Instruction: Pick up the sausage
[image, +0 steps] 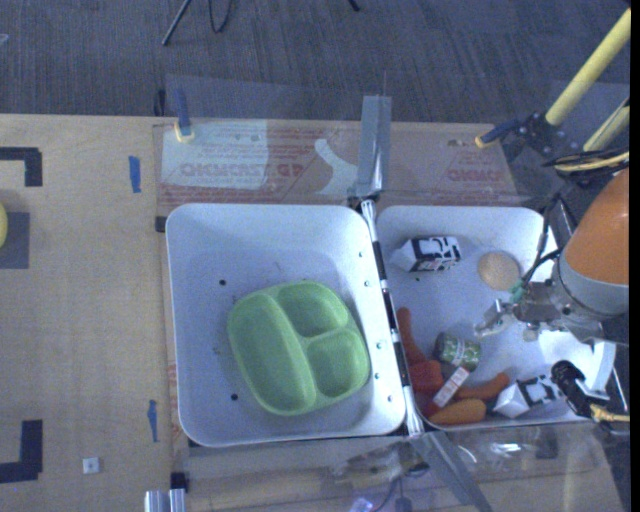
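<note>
The sausage (404, 338) is a reddish-brown stick lying along the left wall of the right bin (470, 222). Its lower end meets a red piece (425, 376). My gripper (497, 320) hangs over the middle of the right bin, to the right of the sausage and just above a green can (458, 350). It is open and holds nothing. The grey arm with its orange band (600, 240) comes in from the right.
The right bin also holds a black-and-white carton (433, 252), a tan round piece (498, 268), an orange-red stick (487, 386), an orange carrot-like piece (458, 411) and a white carton (530, 393). A green divided plate (298, 345) lies in the left bin (200, 250).
</note>
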